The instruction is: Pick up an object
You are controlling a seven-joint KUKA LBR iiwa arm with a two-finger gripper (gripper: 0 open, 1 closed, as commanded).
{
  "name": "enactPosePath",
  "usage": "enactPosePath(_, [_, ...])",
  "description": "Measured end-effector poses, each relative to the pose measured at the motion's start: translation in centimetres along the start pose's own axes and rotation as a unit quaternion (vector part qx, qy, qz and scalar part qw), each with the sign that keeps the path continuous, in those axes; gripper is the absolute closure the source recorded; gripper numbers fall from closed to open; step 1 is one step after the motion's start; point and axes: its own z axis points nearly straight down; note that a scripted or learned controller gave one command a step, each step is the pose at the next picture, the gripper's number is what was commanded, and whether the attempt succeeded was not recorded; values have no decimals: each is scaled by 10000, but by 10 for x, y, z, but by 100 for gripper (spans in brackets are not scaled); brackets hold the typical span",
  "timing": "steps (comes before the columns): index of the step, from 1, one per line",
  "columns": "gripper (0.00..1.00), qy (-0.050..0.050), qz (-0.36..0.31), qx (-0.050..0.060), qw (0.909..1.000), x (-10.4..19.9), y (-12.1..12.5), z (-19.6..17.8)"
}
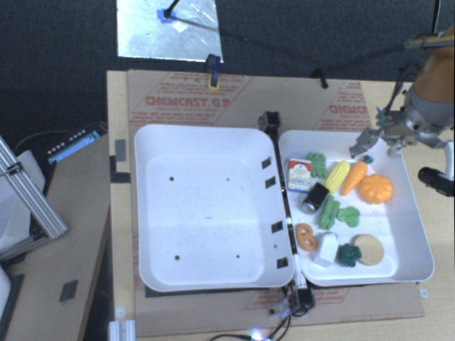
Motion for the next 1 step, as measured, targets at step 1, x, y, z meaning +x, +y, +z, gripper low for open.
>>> enactPosePath(1, [0, 22, 20, 27, 10000, 24, -77, 103])
